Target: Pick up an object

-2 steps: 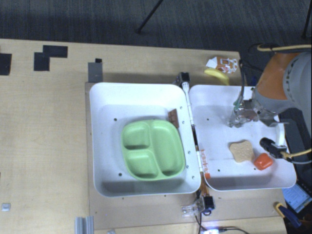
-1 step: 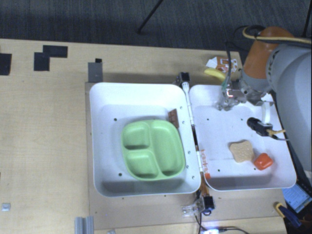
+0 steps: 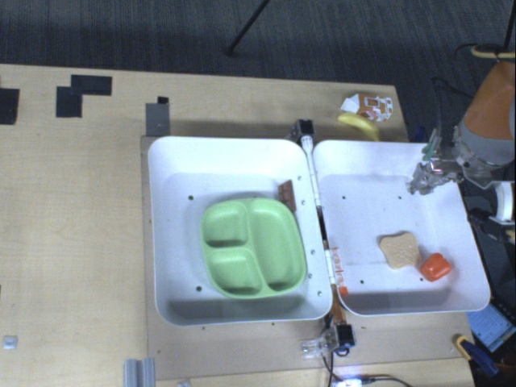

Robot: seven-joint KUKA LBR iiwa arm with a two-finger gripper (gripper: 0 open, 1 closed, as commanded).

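Pale wooden worktop (image 3: pixel 72 216), marked with black tape patches (image 3: pixel 81 93) near the far left edge. Two shallow white bins side by side at the middle, left bin (image 3: pixel 161 216) and right bin (image 3: pixel 363 156), rims meeting along one seam. Small black clamp (image 3: pixel 303 127) at the far end of that seam, a wired fitting (image 3: pixel 334 341) at the near end. Grey bracket (image 3: pixel 157 118) by the left bin's far corner. Beyond the right bin, a yellow banana (image 3: pixel 359 123) just beside a white and orange packet (image 3: pixel 369 106). Dark carpet floor (image 3: pixel 161 14) farther back, crossed by a thin black rod (image 3: pixel 258 13).
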